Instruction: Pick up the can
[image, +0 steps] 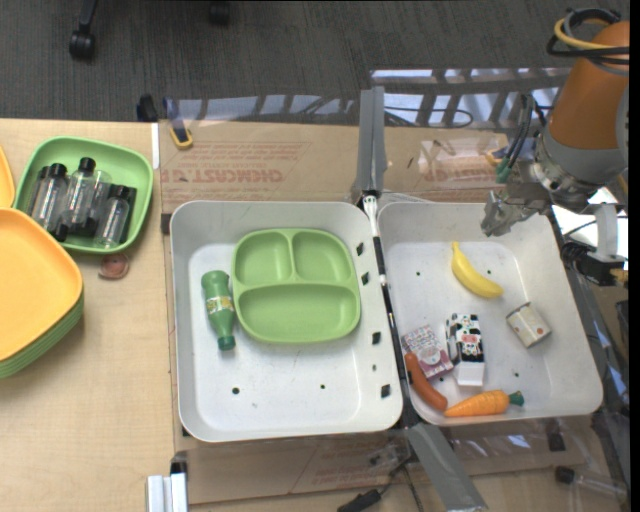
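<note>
small tan-and-white can lies tilted near the right wall of the right-hand white bin, down and slightly right of the grey gripper, which hovers at the bin's upper edge; its opening cannot be told.

The arm comes in from the right, orange band high and wrist angled down to the left. Its gripper hangs low, pointing downward.
</note>
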